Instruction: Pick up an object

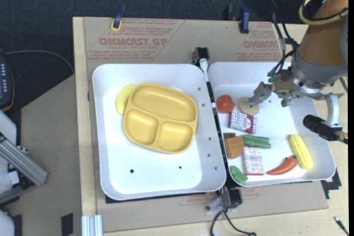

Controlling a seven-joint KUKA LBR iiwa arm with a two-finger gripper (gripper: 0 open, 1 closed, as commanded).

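Note:
My gripper (272, 100) hangs over the upper part of the right bin (251, 75), its two fingers spread apart with only white bin floor between them. Its left fingertip (255, 100) is just above a tan round piece (249, 109). A red tomato (224, 103) lies to the left of that. Below are a red-and-white packet (242, 122), a green bean pod (256, 141), a brown cracker (234, 146), a second packet (253, 163), a green piece (238, 174), a red chili (283, 166) and a yellow corn cob (300, 151).
The left bin (110, 135) holds a yellow divided plate (160, 118) with a yellow fruit (123, 99) tucked under its upper left rim. A black part (319, 126) of the arm juts over the right bin's right side. Clamps hold the board's far edge.

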